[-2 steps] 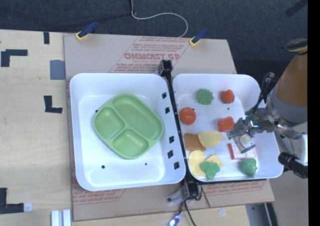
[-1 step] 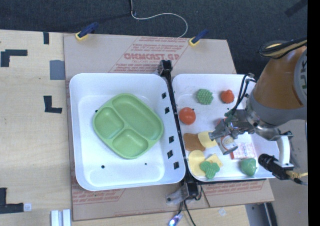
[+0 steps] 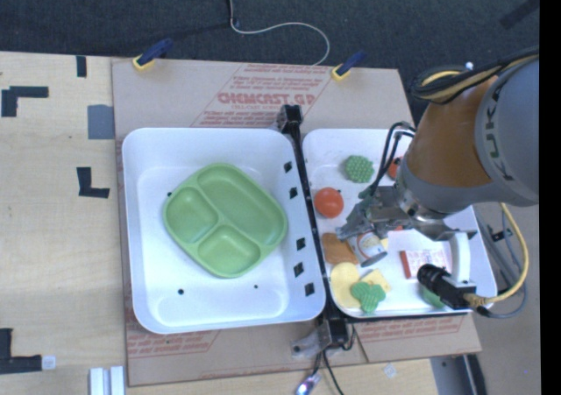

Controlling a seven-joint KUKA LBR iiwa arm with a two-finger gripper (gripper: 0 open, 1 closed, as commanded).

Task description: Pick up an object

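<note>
The bench carries two shallow white bins side by side on a brown cardboard sheet (image 3: 263,95); the left bin (image 3: 140,236) holds a green divided tray (image 3: 225,219), which lies tilted near the bin's middle with its three compartments facing up; the right bin (image 3: 329,146) holds a scatter of small toy foods.

The grey arm with its orange band (image 3: 451,144) reaches in from the right and bends down over the right bin; the gripper (image 3: 372,231) sits low over the bin's middle, just right of the foods along the dividing wall; whether its jaws stand wide or narrow cannot be told from this angle, and nothing can be seen between them.

Around the gripper lie the candidate objects; a red-orange tomato (image 3: 330,201) rests near the divider, up and to the left of the gripper; a green knobbly piece (image 3: 358,167) lies further toward the far edge of the bin; a brown bread-like piece (image 3: 337,250) lies just beside the gripper on its left; a yellow piece (image 3: 347,278) and a green broccoli piece (image 3: 369,296) sit near the bin's near edge, touching or nearly so; a white card with red print (image 3: 421,260) lies flat under the arm's wrist.

A thin white cable (image 3: 263,30) loops across the dark floor beyond the bench.
</note>
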